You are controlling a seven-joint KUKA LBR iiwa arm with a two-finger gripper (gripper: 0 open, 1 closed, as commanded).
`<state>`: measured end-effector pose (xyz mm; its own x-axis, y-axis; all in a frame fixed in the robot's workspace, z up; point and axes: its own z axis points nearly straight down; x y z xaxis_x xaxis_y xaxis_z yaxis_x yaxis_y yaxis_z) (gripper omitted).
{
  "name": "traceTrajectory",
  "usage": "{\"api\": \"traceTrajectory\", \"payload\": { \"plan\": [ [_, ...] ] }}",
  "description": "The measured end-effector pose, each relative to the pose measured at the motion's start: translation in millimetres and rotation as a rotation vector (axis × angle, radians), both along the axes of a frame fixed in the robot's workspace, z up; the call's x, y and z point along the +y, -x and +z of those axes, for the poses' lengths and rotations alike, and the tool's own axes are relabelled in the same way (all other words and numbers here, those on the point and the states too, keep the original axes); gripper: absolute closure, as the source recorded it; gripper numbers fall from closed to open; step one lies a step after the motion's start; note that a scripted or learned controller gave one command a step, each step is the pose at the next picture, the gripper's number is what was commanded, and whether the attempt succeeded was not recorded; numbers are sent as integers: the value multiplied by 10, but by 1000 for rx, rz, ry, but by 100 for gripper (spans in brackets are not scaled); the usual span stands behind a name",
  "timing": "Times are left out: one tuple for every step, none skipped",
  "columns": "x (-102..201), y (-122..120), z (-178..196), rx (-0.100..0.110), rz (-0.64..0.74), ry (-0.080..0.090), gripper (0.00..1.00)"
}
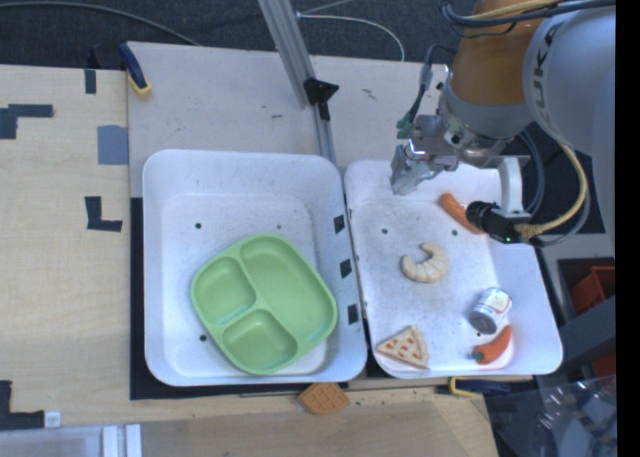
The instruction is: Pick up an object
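Croissant [426, 264] pale tan, curled, mid right bin [530, 275].

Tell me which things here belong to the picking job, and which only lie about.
For the job:
two-finger gripper
curved beige croissant
orange carrot
triangular pizza slice
small silver can
red-orange pepper

Lying about:
green divided plastic plate
round brown cookie

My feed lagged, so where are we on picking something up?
Nothing looks picked yet. The tool is over the far end of the right bin, nothing visible in it. The croissant, pizza slice, can and carrot lie in that bin. Descent, grasp and lift remain.
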<state>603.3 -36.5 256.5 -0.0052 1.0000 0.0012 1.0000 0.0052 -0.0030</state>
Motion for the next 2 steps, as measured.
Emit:
{"api": "traceTrajectory", "payload": {
  "plan": [
    [516, 276, -111, 2, 0, 0, 100],
    [1036, 466, -65, 1, 2, 0, 100]
  ]
}}
